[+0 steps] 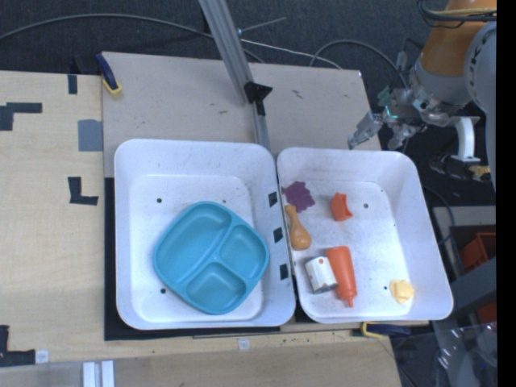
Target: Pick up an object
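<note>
Hovering above the far right corner of the right bin [419, 216], our tool [379, 129] hangs over the surface just outside the rim, with nothing between its fingers, which look spread apart. We judge no object has been chosen yet.

From here, the risks are plain to us. The tool sits well apart from every item, so a straight descent would meet the rim or bare surface. The small orange block [341, 206] lies nearest, yet it is low and could slip out of a pinch. The carrot [345, 273] touches the white can [320, 273], so closing on one may drag or jam the other. The yellow piece [401, 291] sits tight against the near right wall, leaving little room for a finger.

The right bin also holds a purple piece [297, 193] and a tan squash-shaped toy [297, 229] beside the dividing wall. The left bin [129, 216] holds a blue divided tray [211, 256], lying flat.
</note>
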`<state>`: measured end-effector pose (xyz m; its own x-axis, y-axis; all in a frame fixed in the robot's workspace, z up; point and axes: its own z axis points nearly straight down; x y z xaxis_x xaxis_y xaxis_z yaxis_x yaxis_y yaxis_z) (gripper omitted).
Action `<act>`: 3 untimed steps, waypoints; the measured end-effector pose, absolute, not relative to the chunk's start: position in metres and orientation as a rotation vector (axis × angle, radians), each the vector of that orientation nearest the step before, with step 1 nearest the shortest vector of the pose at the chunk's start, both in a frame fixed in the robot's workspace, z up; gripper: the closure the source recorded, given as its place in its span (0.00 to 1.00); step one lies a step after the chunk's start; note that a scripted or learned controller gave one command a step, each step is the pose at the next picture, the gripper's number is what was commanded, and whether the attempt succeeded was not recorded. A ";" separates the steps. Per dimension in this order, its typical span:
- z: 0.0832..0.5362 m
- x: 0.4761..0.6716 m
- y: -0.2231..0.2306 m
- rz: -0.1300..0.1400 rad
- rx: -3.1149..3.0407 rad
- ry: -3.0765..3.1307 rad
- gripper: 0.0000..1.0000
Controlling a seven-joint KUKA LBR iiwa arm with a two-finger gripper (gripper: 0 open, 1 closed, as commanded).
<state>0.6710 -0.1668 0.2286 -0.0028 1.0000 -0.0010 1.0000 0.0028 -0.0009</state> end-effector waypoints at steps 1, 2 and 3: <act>0.229 0.671 -0.167 -0.003 2.219 2.224 0.00; 0.183 0.672 -0.172 -0.007 2.222 2.225 0.00; 0.139 0.674 -0.173 -0.007 2.221 2.226 0.00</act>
<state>0.6739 -0.1726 0.1388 -0.0024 1.0000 -0.0010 1.0000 0.0024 -0.0054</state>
